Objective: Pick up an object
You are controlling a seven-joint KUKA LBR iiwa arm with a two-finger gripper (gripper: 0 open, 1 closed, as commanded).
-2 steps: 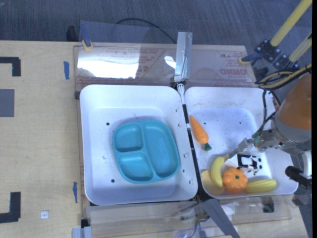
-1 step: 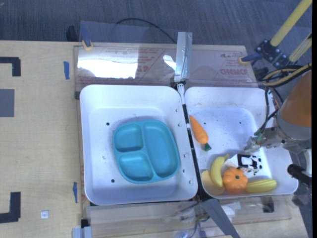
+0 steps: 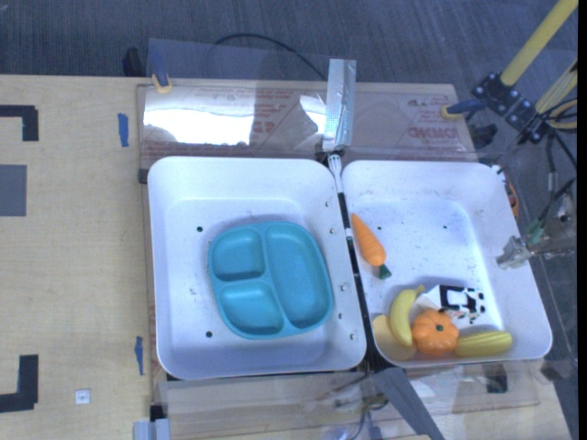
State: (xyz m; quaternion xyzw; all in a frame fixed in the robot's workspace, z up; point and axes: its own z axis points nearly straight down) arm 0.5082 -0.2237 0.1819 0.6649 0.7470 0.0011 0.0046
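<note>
The right bin (image 3: 431, 195) holds several toy foods. An orange carrot (image 3: 368, 241) lies near its left wall, pointing toward the front. In the front corner sit a yellow banana (image 3: 402, 313), a round orange fruit (image 3: 435, 332) touching it, and a long yellow piece (image 3: 482, 343) against the front rim. A small black-and-white toy (image 3: 459, 300) lies just behind the orange fruit. The left bin (image 3: 174, 200) carries a blue divided plate (image 3: 270, 278) with three compartments.
A metal bracket (image 3: 339, 104) stands behind the seam between the bins, on a clear panel (image 3: 229, 117). At the upper right a yellow pole (image 3: 546, 30) with a black clamp (image 3: 506, 99) and cables lean over the right bin's edge.
</note>
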